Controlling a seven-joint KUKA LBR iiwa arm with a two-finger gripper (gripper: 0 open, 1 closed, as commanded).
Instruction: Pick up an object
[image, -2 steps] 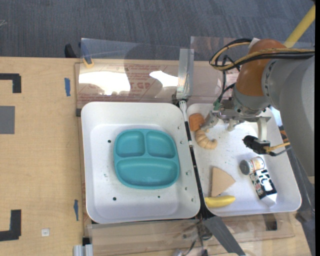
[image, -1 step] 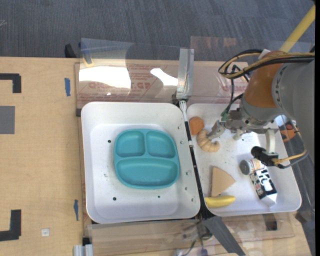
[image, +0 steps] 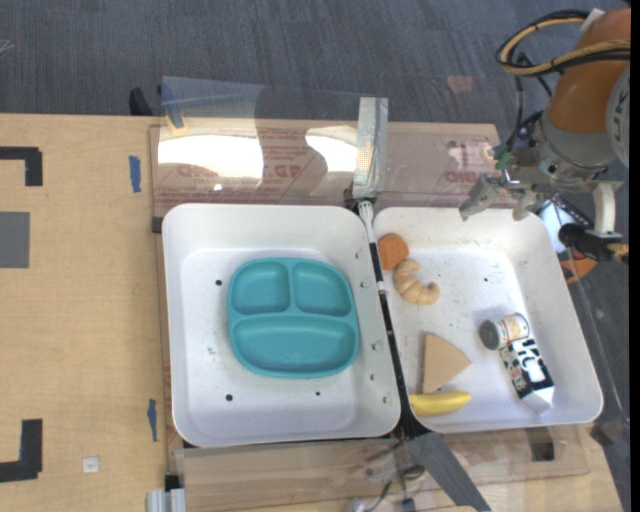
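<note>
I see the arm (image: 590, 90) cut off at the top right. Its jaws (image: 500, 195) stand spread, pinching nothing, over the right bin's (image: 570, 330) far rim. That bin holds a wedge (image: 440, 362), tube (image: 528, 370), banana (image: 440, 402), croissant (image: 417, 285) and can (image: 502, 331); labels unreadable.

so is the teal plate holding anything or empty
Empty: the teal plate in the left bin shows three bare compartments.
</note>
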